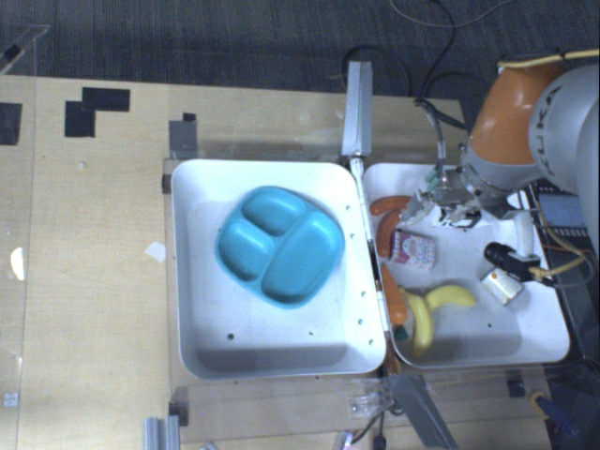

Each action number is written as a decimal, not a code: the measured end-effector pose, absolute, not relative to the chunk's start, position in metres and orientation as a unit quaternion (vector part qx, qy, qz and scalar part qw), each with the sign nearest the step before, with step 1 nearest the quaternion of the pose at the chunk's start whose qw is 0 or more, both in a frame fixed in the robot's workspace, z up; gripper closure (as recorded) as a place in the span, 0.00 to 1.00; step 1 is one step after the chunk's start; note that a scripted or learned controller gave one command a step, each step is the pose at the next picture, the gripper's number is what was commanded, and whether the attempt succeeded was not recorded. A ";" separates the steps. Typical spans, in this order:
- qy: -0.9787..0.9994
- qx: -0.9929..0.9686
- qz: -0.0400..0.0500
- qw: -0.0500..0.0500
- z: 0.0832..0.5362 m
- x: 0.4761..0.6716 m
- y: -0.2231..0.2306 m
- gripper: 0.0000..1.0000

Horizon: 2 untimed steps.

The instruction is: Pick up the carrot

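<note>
carrot (395, 300) lies along left wall of right bin (548, 345), tucked beside banana (433, 309), awkward for grasp. my claw (448, 204) hangs near bin's far edge, well apart; can't tell if it's open or closed.

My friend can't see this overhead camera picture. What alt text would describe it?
A grey robot arm reaches from the right over the right white bin, which holds a carrot, a banana, a sausage and a small packet. The left white bin holds a blue divided plate.

Pale wooden bench (94, 279) (dark floor (206, 17) beyond)
</note>
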<state>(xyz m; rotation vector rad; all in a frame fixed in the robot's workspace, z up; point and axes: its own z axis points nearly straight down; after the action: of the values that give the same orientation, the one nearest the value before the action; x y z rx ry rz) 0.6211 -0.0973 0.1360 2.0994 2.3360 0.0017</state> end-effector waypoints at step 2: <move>0.804 0.594 0.011 0.017 0.098 0.557 -0.087 0.00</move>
<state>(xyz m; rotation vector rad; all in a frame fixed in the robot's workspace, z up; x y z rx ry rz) 0.5569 -0.0875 0.0979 1.8455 2.5007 0.0334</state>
